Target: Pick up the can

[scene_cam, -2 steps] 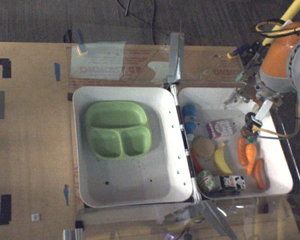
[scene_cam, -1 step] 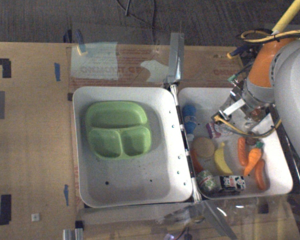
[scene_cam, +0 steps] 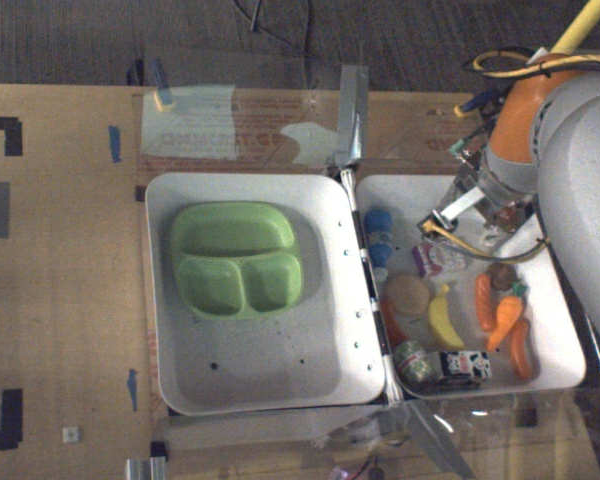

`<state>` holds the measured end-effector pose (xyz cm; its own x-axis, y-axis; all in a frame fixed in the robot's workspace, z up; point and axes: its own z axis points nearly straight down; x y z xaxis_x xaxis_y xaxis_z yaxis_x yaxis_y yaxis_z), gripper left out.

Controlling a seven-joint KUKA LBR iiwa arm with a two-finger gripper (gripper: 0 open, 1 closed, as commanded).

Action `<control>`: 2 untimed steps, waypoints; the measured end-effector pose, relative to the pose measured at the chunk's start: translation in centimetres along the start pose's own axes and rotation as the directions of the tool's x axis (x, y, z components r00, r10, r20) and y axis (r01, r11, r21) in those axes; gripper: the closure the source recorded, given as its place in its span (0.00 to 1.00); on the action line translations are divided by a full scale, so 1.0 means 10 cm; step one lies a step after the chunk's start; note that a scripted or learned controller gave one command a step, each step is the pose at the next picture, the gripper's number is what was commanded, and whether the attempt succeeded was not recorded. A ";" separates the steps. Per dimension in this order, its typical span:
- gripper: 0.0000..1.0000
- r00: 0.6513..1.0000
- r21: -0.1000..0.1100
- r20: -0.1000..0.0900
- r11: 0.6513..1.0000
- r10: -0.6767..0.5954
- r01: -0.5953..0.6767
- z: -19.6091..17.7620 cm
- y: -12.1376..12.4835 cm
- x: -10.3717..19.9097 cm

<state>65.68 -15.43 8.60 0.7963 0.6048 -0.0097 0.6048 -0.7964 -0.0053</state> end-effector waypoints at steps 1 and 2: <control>1.00 1.000 -0.005 -0.008 1.000 -0.003 0.003 -0.11 0.00 0.03; 1.00 1.000 -0.005 -0.010 1.000 0.003 -0.003 -1.26 -0.16 0.00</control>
<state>64.82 -14.14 21.20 0.7982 0.6024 0.0007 0.6024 -0.7982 0.0002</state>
